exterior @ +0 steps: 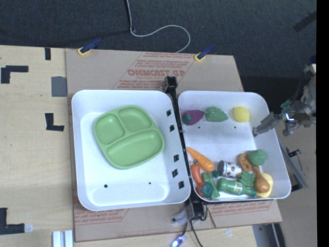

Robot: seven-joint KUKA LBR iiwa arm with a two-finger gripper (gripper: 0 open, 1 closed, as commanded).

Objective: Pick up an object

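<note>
While the gripper (264,125) hangs at the right bin's (226,98) right rim, its claw state cannot be told. Toy foods lie inside, including a carrot (201,159).

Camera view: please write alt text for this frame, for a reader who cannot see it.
Two shallow white bins sit side by side on a bench: the left bin holds a green divided plate, the right bin holds toy foods, including a carrot, a yellow lemon and a purple vegetable. The robot's hand is at the right bin's right rim.
</note>
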